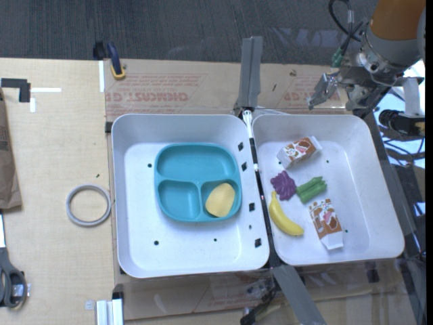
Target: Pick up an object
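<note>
The right bin (379, 181) holds several items: a small white and orange carton (299, 151), purple grapes (284, 185), a green vegetable (312, 188), a yellow banana (284, 219) and a second carton (326, 223). In the left bin (132, 202) lies a teal divided plate (189, 178) with a yellow, lemon-like object (220, 200) in its lower right compartment. My gripper (338, 97) hangs over the back rim of the right bin, well above and behind the items. It looks open, and there is nothing between its fingers.
A grey post (250, 73) rises at the back between the two bins. On the bench to the left lie a tape ring (88, 204), scissors (10, 286) and a brown bag (8, 161). A blue and yellow clamp (115, 63) sits at the back left. Cables (399, 124) hang at the right.
</note>
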Tool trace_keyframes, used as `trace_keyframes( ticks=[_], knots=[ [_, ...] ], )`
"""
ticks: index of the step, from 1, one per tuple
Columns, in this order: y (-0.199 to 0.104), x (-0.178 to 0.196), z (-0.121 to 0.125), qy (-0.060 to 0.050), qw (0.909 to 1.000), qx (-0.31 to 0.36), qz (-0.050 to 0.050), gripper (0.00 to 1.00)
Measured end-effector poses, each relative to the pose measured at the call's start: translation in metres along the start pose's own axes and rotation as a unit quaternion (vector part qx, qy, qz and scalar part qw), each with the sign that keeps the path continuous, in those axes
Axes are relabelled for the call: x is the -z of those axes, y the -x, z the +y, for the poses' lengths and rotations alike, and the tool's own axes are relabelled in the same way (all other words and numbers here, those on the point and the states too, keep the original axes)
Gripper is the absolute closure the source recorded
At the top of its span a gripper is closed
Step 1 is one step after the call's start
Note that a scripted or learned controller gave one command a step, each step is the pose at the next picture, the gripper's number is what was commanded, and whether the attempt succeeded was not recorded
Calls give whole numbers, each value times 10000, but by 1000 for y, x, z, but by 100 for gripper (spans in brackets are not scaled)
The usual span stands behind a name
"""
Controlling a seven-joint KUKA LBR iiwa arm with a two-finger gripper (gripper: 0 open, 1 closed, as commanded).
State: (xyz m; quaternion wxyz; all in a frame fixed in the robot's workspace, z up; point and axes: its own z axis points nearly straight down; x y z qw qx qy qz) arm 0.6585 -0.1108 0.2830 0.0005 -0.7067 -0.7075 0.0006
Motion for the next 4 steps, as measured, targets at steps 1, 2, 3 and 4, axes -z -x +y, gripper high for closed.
trace_keyframes(
  ticks=[1, 2, 3, 4],
  knots=[
    [-7, -117, -82, -14, 9984, -569, -1, 0],
    [10, -193, -182, -13, 9998, -223, 6, 0],
    [11, -184, -182, -17, 9997, -242, 9, 100],
    [-43, -93, -172, 5, 9894, 1455, 0, 100]
  ],
)
